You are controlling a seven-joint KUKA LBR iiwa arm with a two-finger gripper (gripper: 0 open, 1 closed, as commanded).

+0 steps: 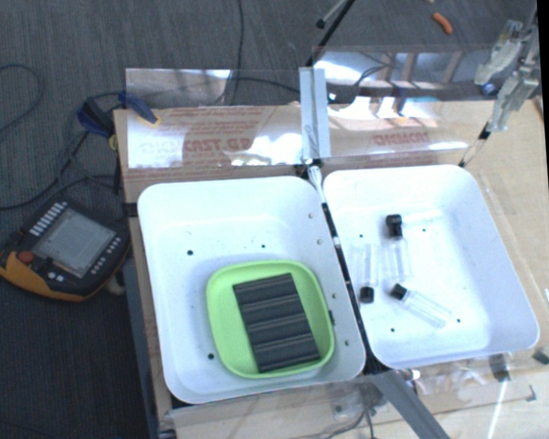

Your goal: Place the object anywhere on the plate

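- Clear vials (399, 252) with black caps lay in the right bin (488, 326).
- Green plate (221, 293) sat in the left bin (170, 268), bearing a dark ridged block (275, 322).
- End effector (512, 66) stood well apart at upper right; its state could not be told.

Two shallow white plastic bins sit side by side at mid-frame — the left bin (163, 231) and the right bin (471, 209), touching along their inner edges; a square lime-green plate (222, 307) lies in the left bin's lower half, a dark ribbed rectangular block (276, 322) on it; three clear black-capped vials (396, 248) lie in the right bin's left-centre; a grey-and-orange handheld pendant (61, 249) rests at far left.
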